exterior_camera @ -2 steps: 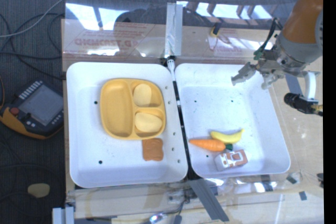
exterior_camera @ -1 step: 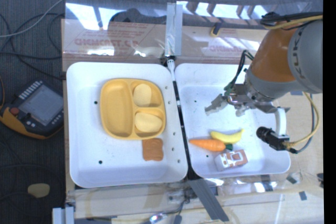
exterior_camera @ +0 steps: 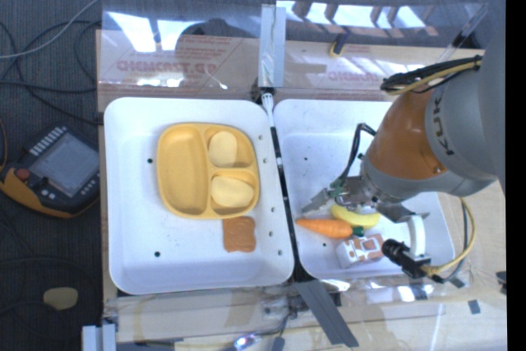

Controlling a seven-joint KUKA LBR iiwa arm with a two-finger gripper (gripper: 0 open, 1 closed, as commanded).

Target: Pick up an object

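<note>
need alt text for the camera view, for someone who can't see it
A grey and orange robot arm reaches from the right into the right white bin, its claw low over a banana, a carrot and a small carton. The left bin holds a yellow divided tray and a brown cracker beside it.

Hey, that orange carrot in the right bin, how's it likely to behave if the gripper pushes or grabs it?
The carrot looks rounded and tapered, so a push would probably roll or swing it. Its smooth, plastic-looking skin may slip between fingers. It lies close against the banana, so nudging it would likely shift that too.
</note>
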